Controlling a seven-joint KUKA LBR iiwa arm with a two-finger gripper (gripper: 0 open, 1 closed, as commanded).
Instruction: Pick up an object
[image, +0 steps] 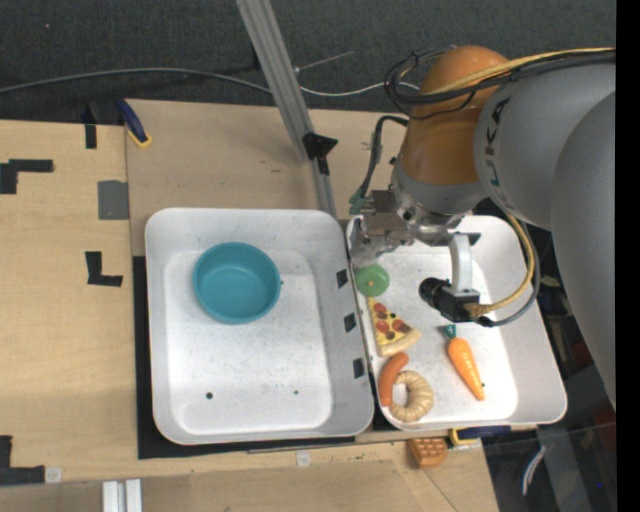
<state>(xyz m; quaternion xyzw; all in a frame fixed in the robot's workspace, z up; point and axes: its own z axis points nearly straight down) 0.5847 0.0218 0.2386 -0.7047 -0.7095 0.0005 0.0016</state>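
The arm (520, 130) reaches in from the right, bent down over the right bin's (520, 395) far-left corner; its claw (378, 240) hangs above a green piece (372, 279), finger state unclear

Teal round bowl (236, 283), upright and open side up, in the left bin toward its upper left. In the right bin, along the left wall: small green round piece (372, 279) at the top, just below it a toy pizza slice (389, 326) lying flat with its tip pointing down-right, then a tan ring-shaped pastry (411, 395) with an orange sausage-like piece (392, 375) curved against its left side. Orange toy carrot (466, 366) with a green tip at its upper end, lying at a slant to the right of the pizza slice, apart from it.
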